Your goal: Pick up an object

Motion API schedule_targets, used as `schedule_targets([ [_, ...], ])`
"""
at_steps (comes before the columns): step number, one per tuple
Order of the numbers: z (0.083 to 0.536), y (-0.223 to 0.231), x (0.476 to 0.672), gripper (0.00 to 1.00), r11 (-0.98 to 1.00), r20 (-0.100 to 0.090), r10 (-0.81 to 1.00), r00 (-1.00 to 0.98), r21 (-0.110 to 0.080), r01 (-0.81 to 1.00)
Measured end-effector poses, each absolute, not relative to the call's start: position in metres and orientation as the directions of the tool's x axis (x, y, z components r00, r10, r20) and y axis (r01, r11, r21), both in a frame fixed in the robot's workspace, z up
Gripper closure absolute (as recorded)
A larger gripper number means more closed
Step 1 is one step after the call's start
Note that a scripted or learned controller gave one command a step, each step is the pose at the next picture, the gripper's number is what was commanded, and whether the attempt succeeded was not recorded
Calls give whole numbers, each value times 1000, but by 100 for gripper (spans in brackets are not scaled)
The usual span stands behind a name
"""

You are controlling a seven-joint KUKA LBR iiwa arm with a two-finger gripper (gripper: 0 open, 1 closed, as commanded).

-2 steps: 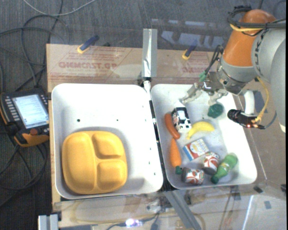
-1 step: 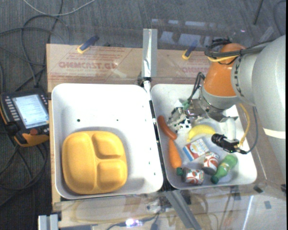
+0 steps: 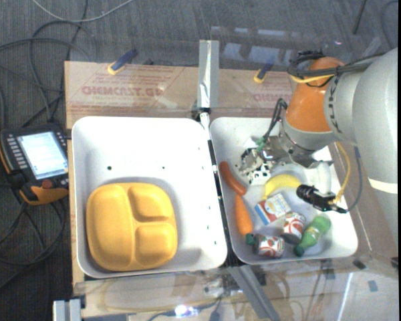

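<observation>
My gripper point(image 3: 256, 159) hangs low over the upper left part of the right bin point(image 3: 347, 243), below the arm's orange band. Just under it lies a small black-and-white spotted object point(image 3: 261, 173); whether they touch I cannot tell. Near it are an orange sausage-like piece point(image 3: 232, 178), a carrot point(image 3: 242, 215), a yellow banana point(image 3: 283, 182), a small red-and-blue carton point(image 3: 275, 209), a red-and-white can point(image 3: 293, 227), a second round can point(image 3: 270, 246) and a green bottle point(image 3: 312, 234).
The left bin point(image 3: 140, 139) holds a yellow divided tray point(image 3: 131, 225) in its front half. A handheld controller point(image 3: 35, 160) lies to the left of the bench. The grey arm covers the right bin's far right side.
</observation>
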State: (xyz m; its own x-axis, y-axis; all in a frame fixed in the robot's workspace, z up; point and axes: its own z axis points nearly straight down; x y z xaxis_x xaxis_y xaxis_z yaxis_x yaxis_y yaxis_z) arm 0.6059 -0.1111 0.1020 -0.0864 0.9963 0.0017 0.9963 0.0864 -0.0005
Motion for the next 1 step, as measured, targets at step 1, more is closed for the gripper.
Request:
schedule_targets([
  [1, 183, -79, 625, 100, 68, 0, 998, -68, -1, 998],
])
